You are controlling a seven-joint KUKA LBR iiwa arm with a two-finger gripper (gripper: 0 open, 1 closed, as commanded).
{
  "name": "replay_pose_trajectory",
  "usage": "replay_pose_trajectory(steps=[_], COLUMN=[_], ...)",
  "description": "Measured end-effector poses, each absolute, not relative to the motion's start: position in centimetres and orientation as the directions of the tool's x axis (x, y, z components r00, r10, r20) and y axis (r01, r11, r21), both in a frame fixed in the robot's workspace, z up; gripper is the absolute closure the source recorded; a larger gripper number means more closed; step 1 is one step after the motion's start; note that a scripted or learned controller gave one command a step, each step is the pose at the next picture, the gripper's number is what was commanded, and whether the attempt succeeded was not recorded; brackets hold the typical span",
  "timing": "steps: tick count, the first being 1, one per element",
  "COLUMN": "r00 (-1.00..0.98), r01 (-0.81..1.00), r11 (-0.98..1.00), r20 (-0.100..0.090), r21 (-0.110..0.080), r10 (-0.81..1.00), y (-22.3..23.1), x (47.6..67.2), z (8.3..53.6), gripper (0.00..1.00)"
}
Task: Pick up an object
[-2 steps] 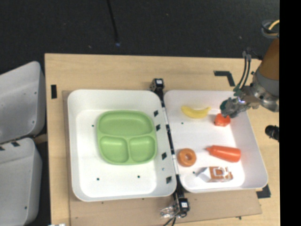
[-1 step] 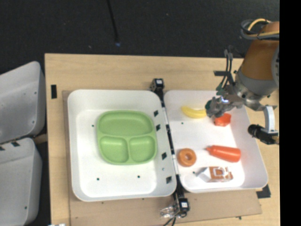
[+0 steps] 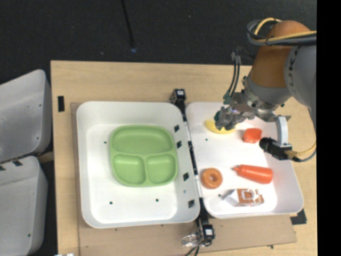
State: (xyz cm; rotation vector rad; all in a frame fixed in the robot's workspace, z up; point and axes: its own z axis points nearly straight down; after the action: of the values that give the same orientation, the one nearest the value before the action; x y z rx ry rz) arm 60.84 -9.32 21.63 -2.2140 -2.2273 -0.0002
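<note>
My gripper [image 3: 226, 120] hangs low over the far part of the right bin [image 3: 287, 196], directly above a yellow object [image 3: 214, 127] whose edge shows beneath it. An orange-red cup-like piece [image 3: 251, 135] lies just to its right. Nearer the front lie an orange bottle-shaped object [image 3: 256, 173], an orange ring [image 3: 212, 178] and a small white and brown packet [image 3: 244, 197]. The arm's grey wrist and orange band [image 3: 272, 63] reach in from the upper right.
The left bin [image 3: 90, 196] holds a green divided plate [image 3: 143, 154]. A black fitting with a cable [image 3: 276, 147] juts from the arm over the right bin. Clips line the seam between the bins [image 3: 188, 159].
</note>
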Motion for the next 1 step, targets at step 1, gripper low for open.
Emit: replay_pose_trajectory(steps=[1], r00=[-0.006], r01=[1.000], r11=[0.006], r20=[0.001], r21=[0.001], r10=[1.000], y=[-4.92], x=[61.52], z=[22.73], gripper=[1.00])
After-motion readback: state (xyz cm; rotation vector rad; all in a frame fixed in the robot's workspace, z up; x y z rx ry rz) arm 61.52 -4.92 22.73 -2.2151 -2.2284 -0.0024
